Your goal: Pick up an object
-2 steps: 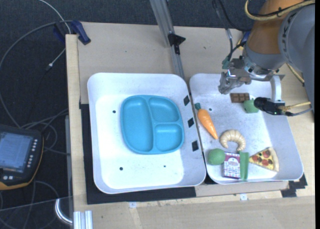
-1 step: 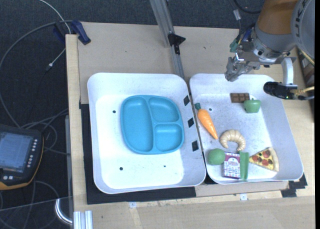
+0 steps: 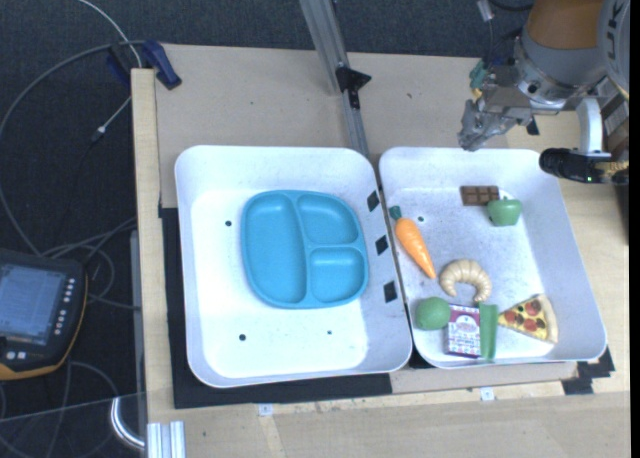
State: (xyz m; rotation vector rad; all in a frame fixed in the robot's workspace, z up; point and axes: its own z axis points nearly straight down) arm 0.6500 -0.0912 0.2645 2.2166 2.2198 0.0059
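Grey-metal gripper (image 3: 478, 136) hangs at twelve o'clock above the right bin (image 3: 570, 236), jaw state impossible to tell, probably poised to descend toward the chocolate bar (image 3: 479, 194) below.

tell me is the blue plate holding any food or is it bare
Bare. The blue plate in the left bin shows plain blue in all three compartments; the toy food lies in the right bin.

The two bins (image 3: 200, 246) look like smooth, matt white plastic. The blue divided plate (image 3: 303, 248) seems satiny plastic. The bench (image 3: 250, 96) appears to be pale, matt wood. The carrot (image 3: 414, 246) and croissant (image 3: 467, 277) are glossy, perhaps plastic.
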